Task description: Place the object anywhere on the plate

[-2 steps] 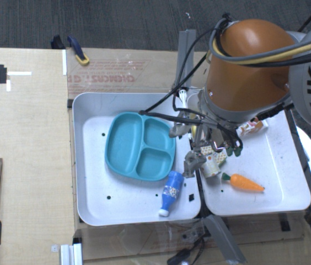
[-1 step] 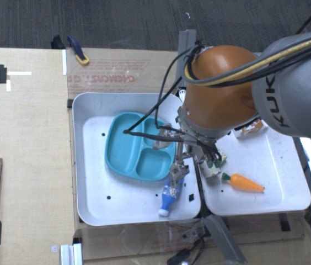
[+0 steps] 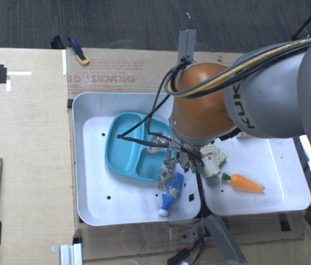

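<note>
From the camera above, the grey arm comes in from three o'clock, and its orange band hangs over the seam between the two white bins. The jaws point down at the near edge of the blue plate; whether they are wide or narrow cannot be told, since the wrist and cables cover them.

The plate, a divided blue dish, lies in the left bin, toward nine o'clock of the wrist. A blue and white tube lies just below the jaws, at six o'clock of them, with its upper end at the plate's near rim and its white cap pointing toward the bin's front wall. It cannot be told whether the jaws touch the tube.

In the right bin, an orange carrot lies at four o'clock of the wrist, well apart from the plate. A small white patterned block sits just beside the wrist, between it and the carrot.

On the pale surface, at eleven o'clock of the left bin, lies a blue and yellow clamp.
</note>
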You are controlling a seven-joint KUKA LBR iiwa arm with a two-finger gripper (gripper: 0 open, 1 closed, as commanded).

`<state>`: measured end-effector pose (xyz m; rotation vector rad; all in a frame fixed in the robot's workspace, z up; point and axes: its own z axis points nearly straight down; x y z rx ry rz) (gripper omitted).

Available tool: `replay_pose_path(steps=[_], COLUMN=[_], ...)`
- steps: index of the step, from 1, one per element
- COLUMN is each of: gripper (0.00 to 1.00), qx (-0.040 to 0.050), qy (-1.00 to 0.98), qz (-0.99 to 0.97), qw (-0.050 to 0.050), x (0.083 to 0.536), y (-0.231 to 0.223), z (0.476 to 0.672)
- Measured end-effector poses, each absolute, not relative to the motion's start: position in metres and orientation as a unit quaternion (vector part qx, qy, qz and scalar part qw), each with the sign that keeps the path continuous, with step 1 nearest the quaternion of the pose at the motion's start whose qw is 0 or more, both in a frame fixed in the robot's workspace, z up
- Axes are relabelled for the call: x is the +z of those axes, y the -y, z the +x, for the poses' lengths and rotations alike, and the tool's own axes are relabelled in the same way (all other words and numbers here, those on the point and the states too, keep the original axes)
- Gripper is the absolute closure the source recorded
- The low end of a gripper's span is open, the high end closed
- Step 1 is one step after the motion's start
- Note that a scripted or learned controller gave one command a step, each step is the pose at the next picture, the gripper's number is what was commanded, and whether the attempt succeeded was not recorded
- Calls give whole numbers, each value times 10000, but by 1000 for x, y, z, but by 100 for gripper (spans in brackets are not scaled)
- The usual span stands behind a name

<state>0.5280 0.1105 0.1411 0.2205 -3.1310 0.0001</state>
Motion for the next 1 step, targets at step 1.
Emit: replay_pose_path(steps=[1], gripper=[0], qx=[0], qy=[9994], qz=[337], qw=[6], x=[175], y=[-127], z=[493])
